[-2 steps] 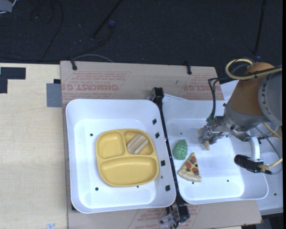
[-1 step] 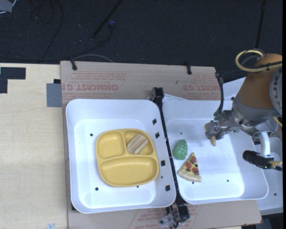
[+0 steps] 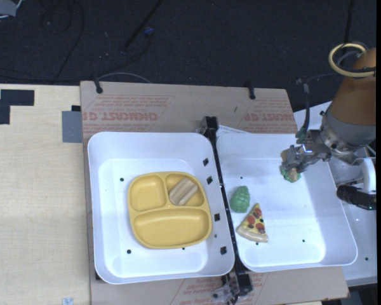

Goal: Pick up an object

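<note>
the pick looks mostly done: at the right of the frame the gripper point(image 3: 294, 168) hangs above the right bin point(image 3: 330, 246), its jaws closed on a small greenish object point(image 3: 291, 173) that appears lifted off the floor. left below lie a green toy point(image 3: 240, 198) and a pizza slice point(image 3: 254, 223). only carrying it away remains, i judge.

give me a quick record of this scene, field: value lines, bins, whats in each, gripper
left bin: yellow divided plate with a tan bread-like piece in its upper right compartment
right bin: green lumpy toy, pizza slice just below it
gripper: over the right bin's upper right, a small greenish object between its fingers
arm: enters from the right
</note>
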Robot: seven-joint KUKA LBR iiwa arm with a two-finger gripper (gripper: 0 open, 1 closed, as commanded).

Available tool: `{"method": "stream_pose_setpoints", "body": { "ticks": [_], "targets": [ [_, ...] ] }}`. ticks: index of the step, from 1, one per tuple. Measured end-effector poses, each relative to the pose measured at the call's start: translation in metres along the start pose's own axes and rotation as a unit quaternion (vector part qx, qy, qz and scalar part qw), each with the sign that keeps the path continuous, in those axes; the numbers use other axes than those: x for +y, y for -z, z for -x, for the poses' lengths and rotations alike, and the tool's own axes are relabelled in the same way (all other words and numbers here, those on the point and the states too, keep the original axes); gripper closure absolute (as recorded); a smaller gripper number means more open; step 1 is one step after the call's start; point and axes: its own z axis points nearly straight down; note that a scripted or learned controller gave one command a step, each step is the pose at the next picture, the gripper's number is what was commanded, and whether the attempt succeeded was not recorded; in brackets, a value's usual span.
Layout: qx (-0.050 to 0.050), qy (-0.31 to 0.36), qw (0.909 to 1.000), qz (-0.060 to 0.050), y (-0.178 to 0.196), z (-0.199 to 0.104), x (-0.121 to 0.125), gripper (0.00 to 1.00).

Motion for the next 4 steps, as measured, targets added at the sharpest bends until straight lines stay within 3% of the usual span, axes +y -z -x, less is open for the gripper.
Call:
{"method": "stream_pose_setpoints", "body": {
  "ticks": [1, 4],
  "targets": [
    [0.0, 0.0, 1.0, 0.0, 0.048, 0.001, 0.001, 1.0],
    [0.001, 0.001, 1.0, -0.004, 0.051, -0.156, -0.029, 1.0]
  ]
}}
